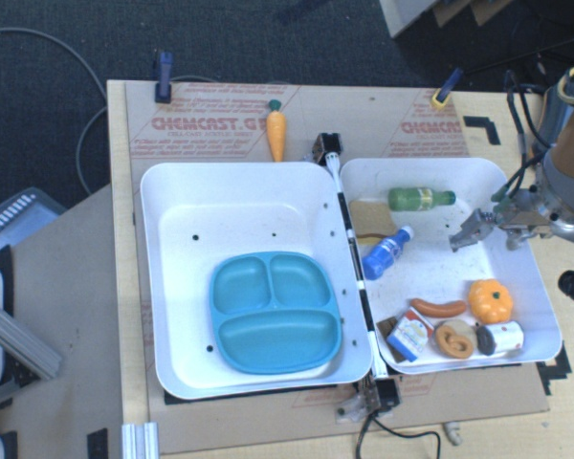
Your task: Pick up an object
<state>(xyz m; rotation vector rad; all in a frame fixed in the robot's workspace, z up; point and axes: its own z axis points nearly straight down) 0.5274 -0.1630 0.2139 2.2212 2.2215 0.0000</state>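
The right bin (526, 256) holds a green bottle (421, 198) at the back and a blue bottle (386, 252) leaning by the left wall. Along its front lie a sausage (438, 307), an orange pumpkin (491, 300), a brown ring-shaped pastry (452, 338), a small carton (408, 338) and a white can (503, 337). My gripper (488, 236) hangs over the bin's right middle, above bare floor, open, with nothing between its fingers. It is right of the blue bottle and behind the pumpkin.
The left bin (172, 218) holds a blue divided plate (275, 311). A toy carrot (276, 132) lies on the bench behind the bins. A tan flat piece (371, 218) sits in the right bin's back left. Black clamps sit between the bins.
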